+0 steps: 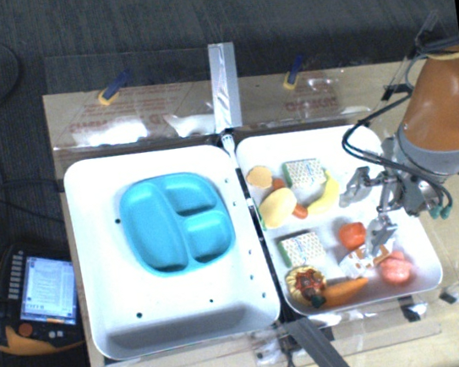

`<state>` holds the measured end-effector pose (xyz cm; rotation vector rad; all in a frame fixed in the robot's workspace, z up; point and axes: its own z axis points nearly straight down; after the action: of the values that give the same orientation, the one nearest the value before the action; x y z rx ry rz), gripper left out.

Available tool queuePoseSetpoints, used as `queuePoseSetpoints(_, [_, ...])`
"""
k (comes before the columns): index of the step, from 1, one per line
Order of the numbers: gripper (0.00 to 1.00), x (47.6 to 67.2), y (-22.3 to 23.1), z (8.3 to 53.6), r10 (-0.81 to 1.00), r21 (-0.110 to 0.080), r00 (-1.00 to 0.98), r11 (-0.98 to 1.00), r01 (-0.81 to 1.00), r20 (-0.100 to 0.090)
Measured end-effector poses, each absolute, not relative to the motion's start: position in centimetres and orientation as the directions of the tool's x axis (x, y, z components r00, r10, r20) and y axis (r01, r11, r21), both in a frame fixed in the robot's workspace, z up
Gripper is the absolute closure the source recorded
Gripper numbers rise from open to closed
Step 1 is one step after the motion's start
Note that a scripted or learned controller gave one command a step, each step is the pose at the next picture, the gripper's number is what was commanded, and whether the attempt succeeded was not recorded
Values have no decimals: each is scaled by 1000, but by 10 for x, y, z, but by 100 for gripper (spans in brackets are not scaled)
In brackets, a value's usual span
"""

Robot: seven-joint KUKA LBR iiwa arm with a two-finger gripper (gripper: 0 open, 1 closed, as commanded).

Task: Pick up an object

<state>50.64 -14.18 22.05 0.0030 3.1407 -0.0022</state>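
Grey metal two-finger claw [377, 218] hangs over right shallow white bin [431, 275], finger spread impossible to judge. Small round red plastic toy [352, 234] lies just left of claw, near bin's middle; nothing visibly gripped.

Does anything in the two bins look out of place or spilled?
Nothing stands out. The blue tray lies flat in the left bin; the toy foods sit crowded inside the right bin, none spilled over.

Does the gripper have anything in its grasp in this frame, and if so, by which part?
Cannot be told. The gripper sits low in the right bin, just beside the red tomato-like piece, but no object shows between its fingers.
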Motion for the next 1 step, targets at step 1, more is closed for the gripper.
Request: queuePoseSetpoints(1, [0,579,-143,111,407,-2,-913,913,407,-3])
